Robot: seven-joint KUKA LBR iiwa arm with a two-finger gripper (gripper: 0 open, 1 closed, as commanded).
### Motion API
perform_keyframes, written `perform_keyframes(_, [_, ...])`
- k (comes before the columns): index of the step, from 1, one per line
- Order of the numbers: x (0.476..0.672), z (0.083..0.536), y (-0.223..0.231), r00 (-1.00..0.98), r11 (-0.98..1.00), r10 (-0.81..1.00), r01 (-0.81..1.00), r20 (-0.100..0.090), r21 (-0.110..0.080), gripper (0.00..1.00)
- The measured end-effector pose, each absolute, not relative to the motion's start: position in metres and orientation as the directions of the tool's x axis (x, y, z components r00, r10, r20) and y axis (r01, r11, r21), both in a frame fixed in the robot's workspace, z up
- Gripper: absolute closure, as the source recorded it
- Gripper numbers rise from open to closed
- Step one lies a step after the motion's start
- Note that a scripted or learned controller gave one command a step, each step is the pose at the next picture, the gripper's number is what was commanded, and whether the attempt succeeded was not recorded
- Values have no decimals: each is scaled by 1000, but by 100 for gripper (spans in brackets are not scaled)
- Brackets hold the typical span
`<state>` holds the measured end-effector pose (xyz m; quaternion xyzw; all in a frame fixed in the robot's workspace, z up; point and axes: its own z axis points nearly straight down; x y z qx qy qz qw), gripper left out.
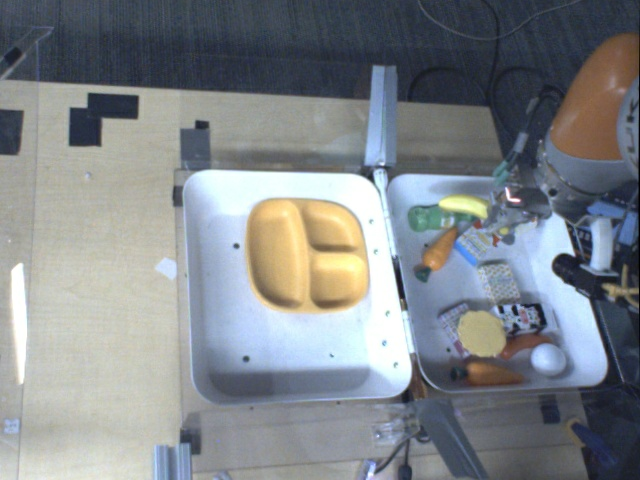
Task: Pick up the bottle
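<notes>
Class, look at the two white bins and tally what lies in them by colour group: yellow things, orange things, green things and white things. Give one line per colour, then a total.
Yellow: 3, the divided tray, the banana and the round disc
Orange: 3, carrot, carrot, carrot
Green: 1, the bottle
White: 1, the egg
Total: 8

Green bottle (432, 217) lying on side, right bin's far-left corner, beside banana.

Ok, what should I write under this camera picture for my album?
Robot gripper hovers over the right bin of toys, near the green bottle; the yellow tray sits in the left bin.
</notes>
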<state>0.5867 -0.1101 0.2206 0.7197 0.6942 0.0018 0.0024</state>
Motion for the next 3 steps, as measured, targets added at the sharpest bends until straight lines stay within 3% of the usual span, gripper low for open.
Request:
perform_keyframes(1, [584,108,-97,12,-12,1000,1000,0,2,0])
perform_keyframes(2, [563,90,-159,102,-102,995,995,-1,15,0])
perform_keyframes(3, [599,89,-92,558,-558,830,830,7,9,0])
